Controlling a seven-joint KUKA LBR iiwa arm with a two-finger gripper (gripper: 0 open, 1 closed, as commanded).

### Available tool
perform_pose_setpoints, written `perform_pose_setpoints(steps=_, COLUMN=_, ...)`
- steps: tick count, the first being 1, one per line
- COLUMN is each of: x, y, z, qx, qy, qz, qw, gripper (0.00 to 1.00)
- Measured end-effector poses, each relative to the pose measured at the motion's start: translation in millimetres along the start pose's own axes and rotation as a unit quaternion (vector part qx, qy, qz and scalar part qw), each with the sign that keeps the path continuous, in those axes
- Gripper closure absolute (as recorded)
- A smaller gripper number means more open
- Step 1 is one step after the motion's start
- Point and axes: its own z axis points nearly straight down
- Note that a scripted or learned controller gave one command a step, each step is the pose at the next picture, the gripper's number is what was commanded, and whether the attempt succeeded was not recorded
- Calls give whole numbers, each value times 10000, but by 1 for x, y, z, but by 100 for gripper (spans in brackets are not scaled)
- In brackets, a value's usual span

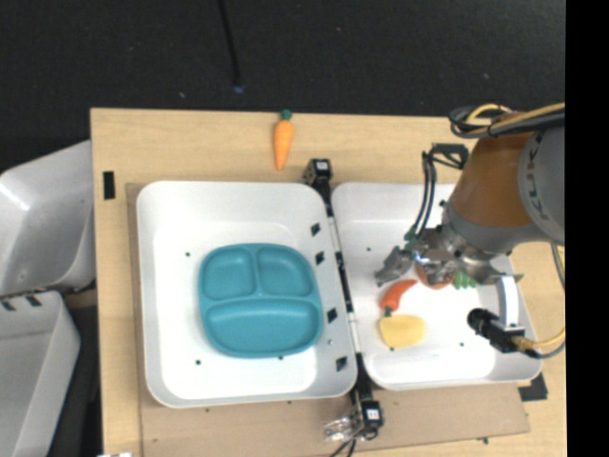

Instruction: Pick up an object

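We see the gripper (411,267) low over the middle of the right bin (381,217), at the end of the grey arm (500,193) that reaches in from the right. We cannot tell whether it is open or closed, nor whether it holds anything. Just beneath its tip lies a red-orange piece (398,293), tilted, so close that we cannot tell whether they touch. A yellow piece (402,329) rests just in front of that one, towards the bin's near edge. A small green piece (463,279) shows under the wrist. The three cluster in the middle of the bin, while its far-left corner and near strip show bare white floor. The wall shared with the left bin (171,227) runs just to the left of the cluster. A teal divided plate (259,298) sits centred in the left bin, with a white margin all round. A carrot (283,141) lies on the bench (190,141), beyond the bins' far rims.
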Motion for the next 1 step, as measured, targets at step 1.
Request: perform_pose_setpoints(steps=1, x=-1, y=-1, z=53, qx=4, qy=2, qz=1, qw=10000, gripper=0)
